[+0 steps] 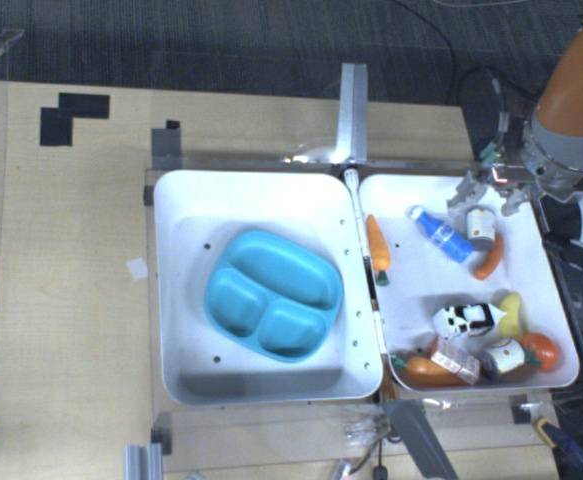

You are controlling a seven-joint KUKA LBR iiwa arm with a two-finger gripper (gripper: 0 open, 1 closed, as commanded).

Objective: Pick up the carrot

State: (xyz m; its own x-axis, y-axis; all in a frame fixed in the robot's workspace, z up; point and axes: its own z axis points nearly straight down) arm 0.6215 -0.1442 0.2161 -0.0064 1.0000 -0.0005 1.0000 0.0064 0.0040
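The carrot (376,244), orange with a green tip at its near end, lies along the left wall of the right bin (407,298), pointing front to back. My gripper (491,198) hangs over the far right part of that bin, well to the right of the carrot. Its fingers (465,191) are spread open with nothing between them, just above a small grey-capped jar (481,225).
A blue bottle (443,236) and a red-orange sausage shape (488,260) lie next to the jar. A cow toy (468,319), a yellow piece (511,313), a tomato (542,348) and other food toys crowd the near corner. A blue divided plate (273,295) sits in the left bin (186,268).
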